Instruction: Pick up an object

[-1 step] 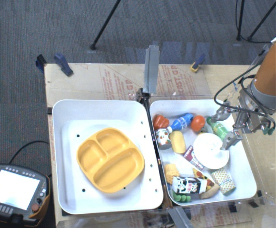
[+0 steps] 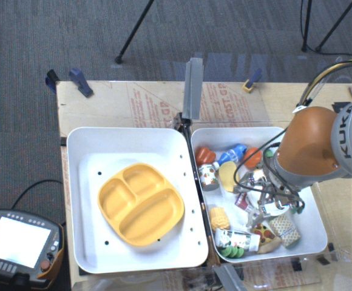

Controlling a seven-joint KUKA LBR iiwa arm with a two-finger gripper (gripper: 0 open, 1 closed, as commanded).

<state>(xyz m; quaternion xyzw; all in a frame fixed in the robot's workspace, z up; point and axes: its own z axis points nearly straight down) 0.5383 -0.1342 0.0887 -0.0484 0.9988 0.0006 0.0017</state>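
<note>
The right bin (image 2: 297, 139) holds several small toy foods: a red pepper (image 2: 204, 155), a blue piece (image 2: 232, 154), a small printed can (image 2: 209, 176), a pale yellow piece (image 2: 227, 176), a corn cob (image 2: 219, 217), a white and green packet (image 2: 236, 240), a pizza slice (image 2: 266, 234) and a checkered pouch (image 2: 285, 229). My gripper (image 2: 266, 206) reaches down into the middle of this bin from the right, under the orange wrist band (image 2: 306, 141), just above the pizza slice and the pouch. Nothing shows clearly between its fingers.
The left bin (image 2: 82, 144) holds a yellow divided plate (image 2: 141, 204). A grey post (image 2: 193, 93) stands at the back between the bins. Clamps sit on the bench's back edge, and a teach pendant (image 2: 19, 242) lies at the lower left.
</note>
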